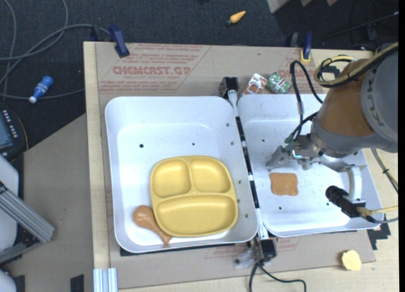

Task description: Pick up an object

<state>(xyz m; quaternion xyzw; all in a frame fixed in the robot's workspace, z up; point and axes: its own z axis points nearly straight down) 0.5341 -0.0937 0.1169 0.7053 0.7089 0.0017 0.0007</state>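
The grey metal pincer [285, 155] hangs low over the right shallow white plastic bin [253, 120], near that bin's inner wall, with bare white floor open ahead of it toward the far rim. Whether its tips are apart or together cannot be told: the arm's grey and orange wrist [345, 117] covers much of it. Just below the pincer, not touching it, a flat tan toast-shaped piece [284, 184] lies on the bin floor. Well to its left, the left white bin [126, 133] holds a yellow three-compartment plastic tray [192, 194] with a tan toy drumstick [149, 219] at its edge.
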